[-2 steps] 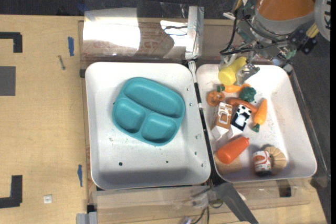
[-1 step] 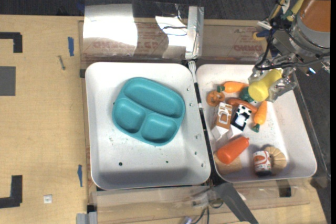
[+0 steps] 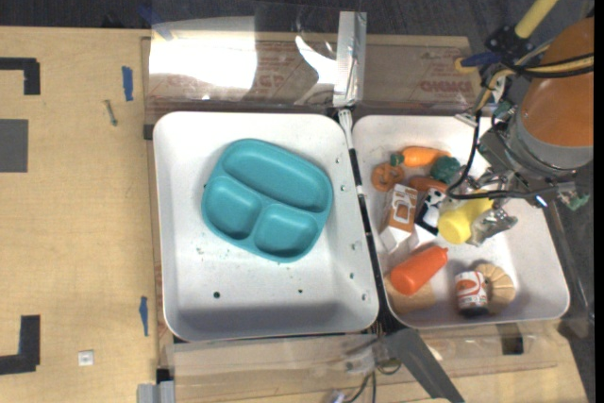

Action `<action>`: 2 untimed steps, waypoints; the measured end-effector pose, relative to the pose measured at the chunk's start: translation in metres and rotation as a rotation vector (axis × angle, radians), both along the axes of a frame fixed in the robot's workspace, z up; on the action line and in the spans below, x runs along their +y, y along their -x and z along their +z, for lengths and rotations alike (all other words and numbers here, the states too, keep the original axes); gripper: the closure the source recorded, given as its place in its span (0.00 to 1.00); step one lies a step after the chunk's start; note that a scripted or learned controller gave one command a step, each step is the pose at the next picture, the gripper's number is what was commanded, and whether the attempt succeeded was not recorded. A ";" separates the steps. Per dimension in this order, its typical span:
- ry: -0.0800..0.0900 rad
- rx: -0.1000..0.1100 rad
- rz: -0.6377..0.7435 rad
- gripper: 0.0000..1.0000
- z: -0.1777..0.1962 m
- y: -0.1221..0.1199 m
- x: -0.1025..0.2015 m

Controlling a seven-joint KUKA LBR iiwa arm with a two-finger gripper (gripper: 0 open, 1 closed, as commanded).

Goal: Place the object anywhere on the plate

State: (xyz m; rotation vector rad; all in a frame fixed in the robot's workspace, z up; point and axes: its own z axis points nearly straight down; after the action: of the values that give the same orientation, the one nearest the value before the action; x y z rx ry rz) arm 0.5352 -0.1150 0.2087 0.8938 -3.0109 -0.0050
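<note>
A teal plate (image 3: 268, 198) with three compartments lies in the left white bin (image 3: 179, 297). My gripper (image 3: 488, 214) hangs low in the right bin (image 3: 547, 288), coming in from the right under the orange band of the arm. It is right against a yellow toy (image 3: 458, 224), which sits just to its left. The view does not settle whether that toy is held. The arm's cables and wrist cover the bin's upper right corner.
Several toy foods crowd the right bin: an orange carrot (image 3: 420, 156), a green piece (image 3: 445, 169), a brown carton (image 3: 404, 206), an orange-red bottle (image 3: 418, 267), a red-and-white can (image 3: 470, 291) and a tan roll (image 3: 497, 282). A divider wall (image 3: 357, 203) separates the bins.
</note>
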 end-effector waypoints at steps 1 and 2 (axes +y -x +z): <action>-0.001 -0.007 0.051 1.00 -0.023 -0.069 0.041; 0.003 -0.016 0.354 1.00 0.061 -0.093 0.029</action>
State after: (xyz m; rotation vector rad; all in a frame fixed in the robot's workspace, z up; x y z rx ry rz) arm 0.6280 -0.0863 0.2701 1.4168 -2.8186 0.0075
